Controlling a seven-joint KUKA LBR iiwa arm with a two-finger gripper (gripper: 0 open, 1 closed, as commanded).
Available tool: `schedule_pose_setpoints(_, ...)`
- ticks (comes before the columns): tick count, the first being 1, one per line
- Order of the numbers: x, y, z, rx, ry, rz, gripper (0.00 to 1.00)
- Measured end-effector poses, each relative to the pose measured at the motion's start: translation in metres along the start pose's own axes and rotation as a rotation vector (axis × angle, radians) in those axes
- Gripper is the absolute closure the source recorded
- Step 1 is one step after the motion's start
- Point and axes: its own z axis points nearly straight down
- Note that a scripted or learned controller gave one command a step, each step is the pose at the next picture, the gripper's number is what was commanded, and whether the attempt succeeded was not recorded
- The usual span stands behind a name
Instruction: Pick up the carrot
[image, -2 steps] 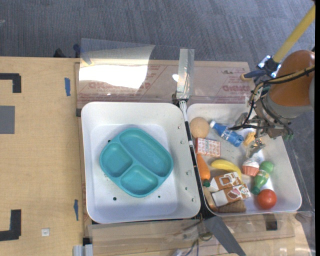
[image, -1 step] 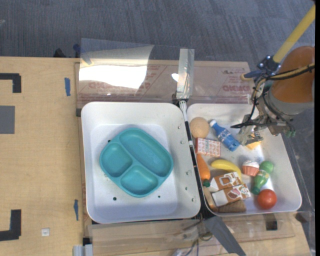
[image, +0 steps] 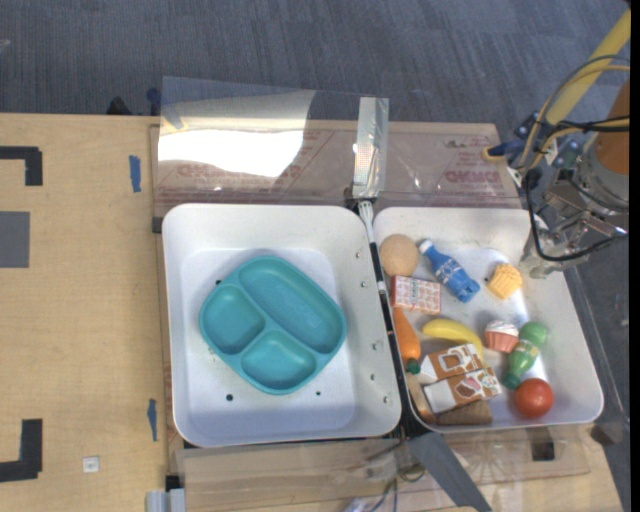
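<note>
The carrot (image: 405, 336) is orange with a small green end. It lies lengthwise along the left wall of the right bin (image: 583, 340), between a pink checkered packet (image: 417, 294) and some small cartons (image: 462, 376). My gripper (image: 541, 262) hangs off the grey arm over the bin's upper right rim, well to the right of the carrot and beyond it. Cables crowd the wrist. Nothing shows at the gripper's tip.
The right bin also holds a tan egg-shaped thing (image: 398, 254), a blue bottle (image: 449, 271), a yellow piece (image: 505, 282), a banana (image: 452, 330), a cupcake (image: 500, 335), a green vegetable (image: 525, 345) and a red tomato (image: 534, 397). A teal divided plate (image: 272, 320) sits in the left bin (image: 180, 300).
</note>
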Motion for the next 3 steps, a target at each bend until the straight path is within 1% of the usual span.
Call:
schedule_pose_setpoints(1,0.000,0.001,0.002,-0.004,0.000,0.000,0.00)
schedule_pose_setpoints(2,0.002,0.010,0.087,-0.019,0.001,-0.131,0.00)
schedule_pose_setpoints(3,-0.017,-0.003,0.095,-0.013,-0.012,-0.449,0.00)
